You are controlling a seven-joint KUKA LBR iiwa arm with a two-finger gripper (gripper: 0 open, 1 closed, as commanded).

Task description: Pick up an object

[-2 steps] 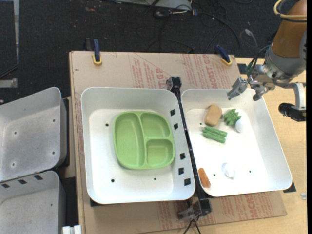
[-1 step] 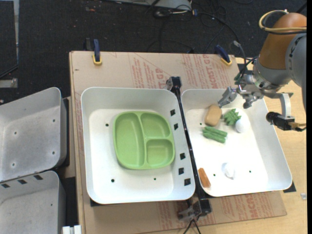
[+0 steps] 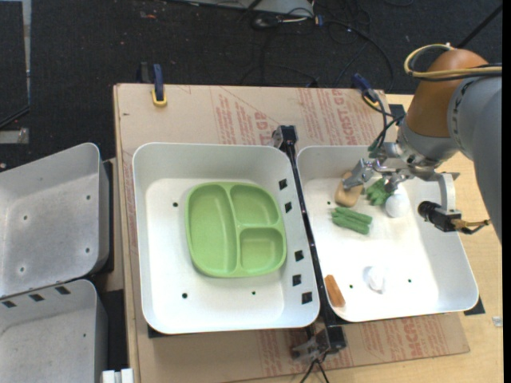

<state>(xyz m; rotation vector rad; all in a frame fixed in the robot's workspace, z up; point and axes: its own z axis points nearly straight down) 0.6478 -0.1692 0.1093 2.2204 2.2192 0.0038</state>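
Logging gripper (image 3: pixel 374 178) hanging low over the back left part of the right bin (image 3: pixel 447 290), on the arm reaching in from the right. Not managing to read the grip state at this slant: spread or pressed together, cannot tell. Not seeing anything held.

Finding three candidates crowded under and just in front of the gripper. Placing tan lump (image 3: pixel 348 193) just to its left. Placing green toy (image 3: pixel 376 190) almost directly beneath, slightly toward the front, touching or nearly touching white ball (image 3: pixel 395 206) on the right. Not resolving toy and ball as one item or two. Placing pods (image 3: pixel 352 219) a little nearer the front, just apart from the lump, long axis running left to right and dipping toward the front at the right end.

Noting sausage (image 3: pixel 334 290) well apart at the front left wall of the same bin, long axis roughly front to back, and scrap (image 3: pixel 374 278) near it toward the middle. Noting plate (image 3: pixel 235 228) in the left bin (image 3: pixel 160 294), far from the gripper and not in play.

Judging green toy the likeliest target: lying nearly straight below, so calling for a short descent, not sideways travel. Expecting trouble from crowding, with lump on one side and ball on the other, either liable to get nudged or caught alongside. Keeping pods as fallback, needing a closing line across the short width, roughly front to back.
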